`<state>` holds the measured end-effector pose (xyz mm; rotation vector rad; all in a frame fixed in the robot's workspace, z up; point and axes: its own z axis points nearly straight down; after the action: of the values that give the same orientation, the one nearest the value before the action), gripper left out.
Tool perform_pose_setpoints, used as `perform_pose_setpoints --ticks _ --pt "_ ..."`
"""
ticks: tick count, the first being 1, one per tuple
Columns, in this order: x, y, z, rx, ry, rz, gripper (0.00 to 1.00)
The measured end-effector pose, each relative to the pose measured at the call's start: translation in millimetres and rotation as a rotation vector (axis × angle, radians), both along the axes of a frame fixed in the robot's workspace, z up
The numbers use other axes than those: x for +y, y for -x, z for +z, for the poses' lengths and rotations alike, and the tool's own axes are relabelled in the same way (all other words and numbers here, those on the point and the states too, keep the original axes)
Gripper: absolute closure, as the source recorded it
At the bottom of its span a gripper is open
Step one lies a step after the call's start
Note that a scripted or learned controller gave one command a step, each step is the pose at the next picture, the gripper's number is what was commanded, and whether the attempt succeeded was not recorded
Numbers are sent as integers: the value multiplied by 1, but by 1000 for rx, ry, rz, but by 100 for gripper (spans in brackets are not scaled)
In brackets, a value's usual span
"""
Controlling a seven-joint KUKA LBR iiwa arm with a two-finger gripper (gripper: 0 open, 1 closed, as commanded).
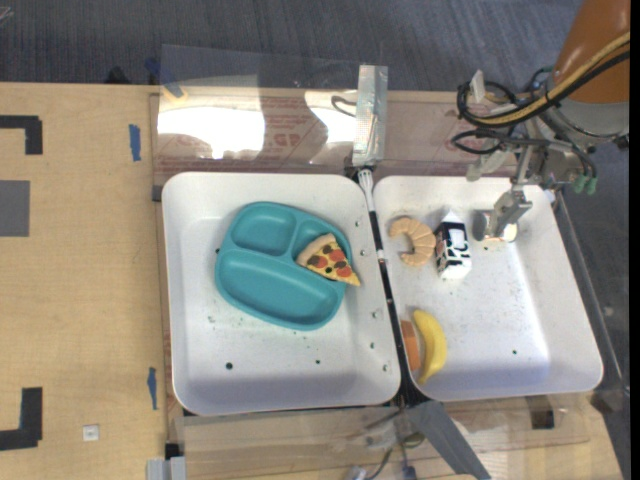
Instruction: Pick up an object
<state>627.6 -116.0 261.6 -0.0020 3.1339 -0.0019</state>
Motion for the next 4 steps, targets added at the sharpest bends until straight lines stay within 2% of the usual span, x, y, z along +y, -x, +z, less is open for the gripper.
perform_pose_setpoints --ticks 1,2,3,4 --pt "15 -20 -148 16 -4 -38 0" --pt "15 -28 -125 -11 0 -38 100" --pt "161 -4 -74 -1 -7 -373 100" --pt "168 112 -77 7 -4 -612 100"
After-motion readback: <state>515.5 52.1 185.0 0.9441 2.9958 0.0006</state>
